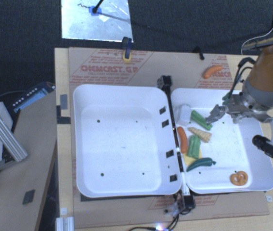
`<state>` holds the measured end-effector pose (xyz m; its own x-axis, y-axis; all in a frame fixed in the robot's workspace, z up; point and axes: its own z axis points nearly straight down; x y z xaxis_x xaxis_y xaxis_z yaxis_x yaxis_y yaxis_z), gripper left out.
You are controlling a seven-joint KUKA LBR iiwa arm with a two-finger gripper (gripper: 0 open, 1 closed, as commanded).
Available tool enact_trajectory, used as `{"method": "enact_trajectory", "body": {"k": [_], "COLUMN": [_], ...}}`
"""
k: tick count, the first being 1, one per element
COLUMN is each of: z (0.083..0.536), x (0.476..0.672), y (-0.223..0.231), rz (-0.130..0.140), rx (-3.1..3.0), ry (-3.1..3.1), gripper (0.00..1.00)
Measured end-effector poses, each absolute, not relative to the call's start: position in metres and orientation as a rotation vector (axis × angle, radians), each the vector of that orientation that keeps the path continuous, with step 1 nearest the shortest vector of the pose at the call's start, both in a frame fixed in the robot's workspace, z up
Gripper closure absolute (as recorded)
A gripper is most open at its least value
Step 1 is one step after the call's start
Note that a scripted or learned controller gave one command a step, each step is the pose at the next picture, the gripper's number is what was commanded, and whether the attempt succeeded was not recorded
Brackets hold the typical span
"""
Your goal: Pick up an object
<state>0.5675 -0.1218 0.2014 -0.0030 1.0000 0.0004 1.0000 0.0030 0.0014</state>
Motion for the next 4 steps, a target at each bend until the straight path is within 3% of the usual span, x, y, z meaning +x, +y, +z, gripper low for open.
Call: {"method": "enact_trajectory", "body": {"k": [1, 2, 3, 4], "z": [0.103, 0.112, 0.191, 0.338], "x": [0.618, 0.618, 0.673, 0.671], "y": [-0.105, -0.104, -0.072, -0.061], "rz": [0.017, 0.018, 0.015, 0.021], "rx": [2.210, 2.210, 2.204, 2.202], "ry": [2.212, 2.215, 2.224, 2.218], "gripper": [0.00, 1.00, 1.00, 1.00]}}
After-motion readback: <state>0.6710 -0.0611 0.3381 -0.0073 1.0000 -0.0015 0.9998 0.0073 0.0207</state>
